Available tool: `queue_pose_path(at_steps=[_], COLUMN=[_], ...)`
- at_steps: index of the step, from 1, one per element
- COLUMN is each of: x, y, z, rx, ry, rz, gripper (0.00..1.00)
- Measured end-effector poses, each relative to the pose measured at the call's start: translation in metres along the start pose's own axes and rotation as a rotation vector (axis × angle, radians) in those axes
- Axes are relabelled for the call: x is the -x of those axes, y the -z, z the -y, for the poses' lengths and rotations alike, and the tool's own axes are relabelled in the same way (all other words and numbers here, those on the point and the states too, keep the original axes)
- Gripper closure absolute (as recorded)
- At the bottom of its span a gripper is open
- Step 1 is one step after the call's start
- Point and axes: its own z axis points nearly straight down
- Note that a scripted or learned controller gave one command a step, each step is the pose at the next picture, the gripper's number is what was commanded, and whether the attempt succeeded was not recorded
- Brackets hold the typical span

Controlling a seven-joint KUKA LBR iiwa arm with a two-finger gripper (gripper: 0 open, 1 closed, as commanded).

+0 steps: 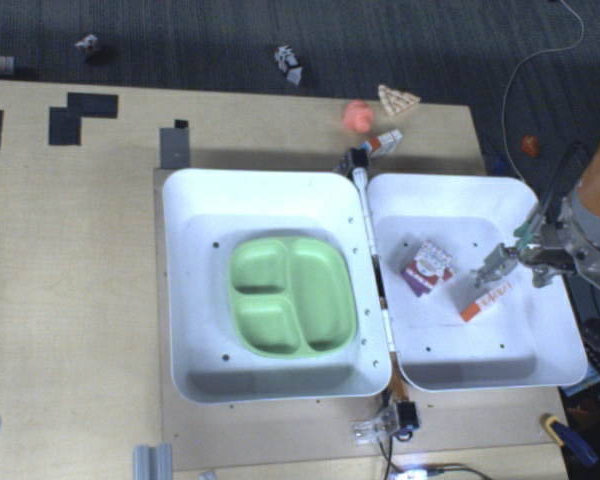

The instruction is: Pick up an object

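In the right bin lie a small purple and white packet and, to its right, a white tube with an orange cap. My gripper hangs over the bin's right part, just above the tube's far end, with its fingers spread on either side and nothing between them. The left bin holds a light green divided plate.
On the bench behind the bins lie a pink ball, a wedge-shaped toy and a small tube. Cables and clips sit at the front edge near the bins' joint. Small items lie scattered on the dark floor beyond.
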Motion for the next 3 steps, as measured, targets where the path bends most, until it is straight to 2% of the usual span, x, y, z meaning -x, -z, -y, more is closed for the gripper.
queue_pose_path(at_steps=[1, 2, 3], x=[-0.027, -0.038, -0.039], y=[-0.144, -0.166, -0.155], z=[-0.013, 0.000, -0.002], rx=[0.001, 0.007, 0.013], ry=[-0.003, -0.004, -0.002], rz=[0.000, 0.003, 0.003], gripper=[0.00, 0.00, 1.00])
